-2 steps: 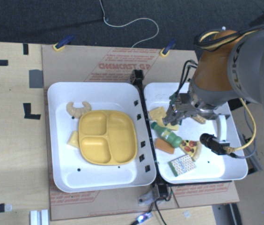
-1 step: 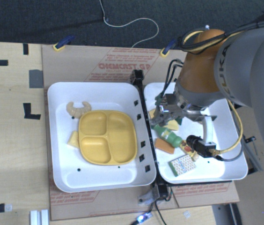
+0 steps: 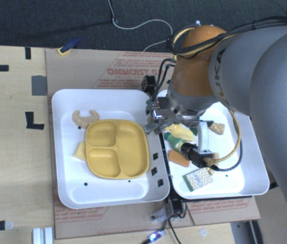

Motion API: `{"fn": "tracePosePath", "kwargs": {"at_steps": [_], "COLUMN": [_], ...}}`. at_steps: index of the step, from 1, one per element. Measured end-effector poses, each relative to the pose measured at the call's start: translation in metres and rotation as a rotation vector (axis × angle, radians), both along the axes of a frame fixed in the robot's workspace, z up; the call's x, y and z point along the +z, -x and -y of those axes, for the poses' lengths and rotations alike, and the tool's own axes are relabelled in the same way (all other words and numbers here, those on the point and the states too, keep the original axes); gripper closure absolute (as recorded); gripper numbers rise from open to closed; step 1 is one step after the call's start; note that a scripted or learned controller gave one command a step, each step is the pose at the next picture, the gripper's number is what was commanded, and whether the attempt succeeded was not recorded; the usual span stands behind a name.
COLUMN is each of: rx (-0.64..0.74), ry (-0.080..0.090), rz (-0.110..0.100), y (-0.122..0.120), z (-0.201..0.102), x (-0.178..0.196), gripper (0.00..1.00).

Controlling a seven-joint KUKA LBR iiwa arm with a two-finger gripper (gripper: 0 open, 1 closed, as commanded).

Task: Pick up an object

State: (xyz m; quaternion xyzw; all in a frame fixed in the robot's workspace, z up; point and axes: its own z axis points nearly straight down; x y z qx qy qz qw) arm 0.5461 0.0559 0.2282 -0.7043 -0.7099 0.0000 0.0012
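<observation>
My gripper (image 3: 170,122) hangs low over the left part of the right bin (image 3: 250,179), under the orange wrist band. A pale yellow object (image 3: 180,132) lies just below it, touching or nearly touching the gripper's metal parts. An orange block (image 3: 178,159) lies in front of that, and a green-and-white patterned pad (image 3: 198,179) rests near the bin's front edge. A small tan piece (image 3: 216,128) sits to the right of the gripper. The arm hides the back of this bin.
The left bin (image 3: 67,177) holds a yellow divided plate (image 3: 117,148), a tan curved piece (image 3: 84,118) behind it and a yellow scrap (image 3: 79,151) poking out at the plate's left. The wall between the bins runs right beside the gripper.
</observation>
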Motion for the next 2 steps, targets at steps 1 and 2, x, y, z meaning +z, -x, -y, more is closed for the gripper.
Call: {"fn": "tracePosePath", "kwargs": {"at_steps": [1,2], "rx": [-0.003,-0.007], "ry": [0.002,0.004], "rz": [-0.001,-0.004], "y": [0.009,0.009], "z": [-0.028,-0.022], "x": [0.006,-0.015], "gripper": [1.00,1.00]}}
